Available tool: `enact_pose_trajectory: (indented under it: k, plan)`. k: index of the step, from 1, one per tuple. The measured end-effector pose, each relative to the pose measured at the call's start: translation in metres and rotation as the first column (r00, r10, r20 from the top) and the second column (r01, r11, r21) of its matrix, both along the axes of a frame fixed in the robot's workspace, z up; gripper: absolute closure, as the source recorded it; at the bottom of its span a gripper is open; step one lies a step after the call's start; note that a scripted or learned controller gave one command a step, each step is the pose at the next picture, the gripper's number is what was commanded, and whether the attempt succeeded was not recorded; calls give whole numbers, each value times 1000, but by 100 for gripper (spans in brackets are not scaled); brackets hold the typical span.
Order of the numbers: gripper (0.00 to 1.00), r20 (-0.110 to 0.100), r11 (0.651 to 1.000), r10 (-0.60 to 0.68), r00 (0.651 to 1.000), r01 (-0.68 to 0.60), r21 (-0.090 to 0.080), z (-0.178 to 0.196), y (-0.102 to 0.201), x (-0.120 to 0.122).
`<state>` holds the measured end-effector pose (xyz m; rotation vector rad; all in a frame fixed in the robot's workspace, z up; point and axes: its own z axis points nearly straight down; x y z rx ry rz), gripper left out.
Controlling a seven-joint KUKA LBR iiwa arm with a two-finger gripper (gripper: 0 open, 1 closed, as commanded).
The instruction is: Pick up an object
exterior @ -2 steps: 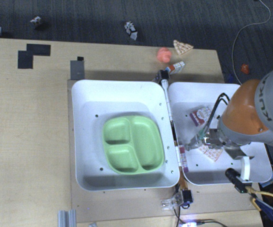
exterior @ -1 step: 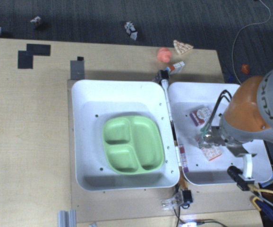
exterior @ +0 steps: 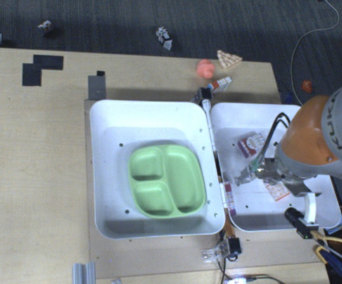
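Note:
My gripper (exterior: 248, 175) hangs low over the middle of the right bin (exterior: 242, 215), with the orange-banded arm reaching in from the right. A red and white packet (exterior: 251, 144) lies just beyond it toward the bin's far side. Another red and white flat piece (exterior: 276, 190) lies right of the gripper, partly hidden under the wrist. I see nothing held. The left bin (exterior: 109, 158) holds a green divided plate (exterior: 166, 179).
Outside the bins, on the bench's far edge, sit a pink ball (exterior: 205, 68), a wedge-shaped toy (exterior: 229, 58) and a small tube (exterior: 219, 85). Black tape patches (exterior: 41, 68) mark the bench at the left. Cables run along the right bin's near right corner.

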<state>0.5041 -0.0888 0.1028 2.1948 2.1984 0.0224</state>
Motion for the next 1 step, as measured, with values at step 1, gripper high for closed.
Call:
enact_pose_trajectory:
  k: [1]
  plan:
    - [0, -15, 1000, 4, 1000, -4, 10, -12, -10, 112]
